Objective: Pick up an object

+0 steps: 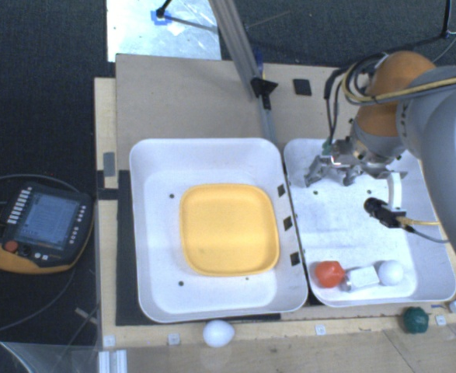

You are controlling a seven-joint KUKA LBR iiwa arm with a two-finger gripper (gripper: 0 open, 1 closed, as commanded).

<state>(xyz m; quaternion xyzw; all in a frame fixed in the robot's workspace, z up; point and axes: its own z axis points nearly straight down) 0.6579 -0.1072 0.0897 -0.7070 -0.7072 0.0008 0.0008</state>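
Centrally, smooth rounded-square yellow plate (230, 228), glossy.

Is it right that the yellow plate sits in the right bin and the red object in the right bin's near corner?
Not quite. The camera view shows the yellow plate lying in the left bin, not the right one. The red object is indeed in the right bin, near its front edge, beside a small white piece and a white ball.
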